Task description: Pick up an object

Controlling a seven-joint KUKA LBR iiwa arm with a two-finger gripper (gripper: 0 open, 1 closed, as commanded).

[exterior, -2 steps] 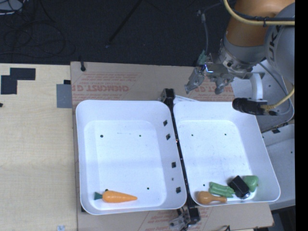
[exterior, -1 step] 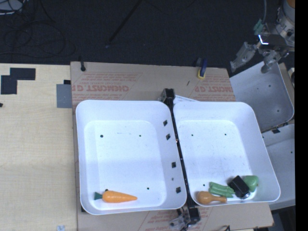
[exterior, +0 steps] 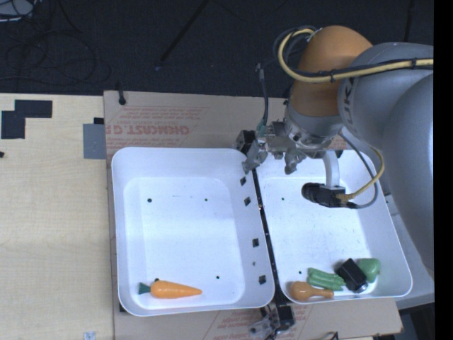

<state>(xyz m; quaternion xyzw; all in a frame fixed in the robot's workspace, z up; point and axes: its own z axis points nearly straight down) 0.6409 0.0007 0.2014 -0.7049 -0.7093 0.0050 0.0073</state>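
The carrot [exterior: 175, 289], lying at the front of the left bin [exterior: 127, 183], looks light, stiff and slick, best pinched across its thick middle, while the gripper [exterior: 272, 156] hangs over the right bin's [exterior: 396, 261] back edge, jaws' state untellable.

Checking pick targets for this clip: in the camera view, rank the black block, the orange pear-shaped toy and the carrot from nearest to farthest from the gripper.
Measured from the gripper, at the far end of the divider between the bins:
1. Black block, right bin, near right corner, lying on the green toys.
2. Orange pear-shaped toy, right bin, near edge; too close to the block to rank firmly.
3. Carrot, left bin, near left corner, farthest.
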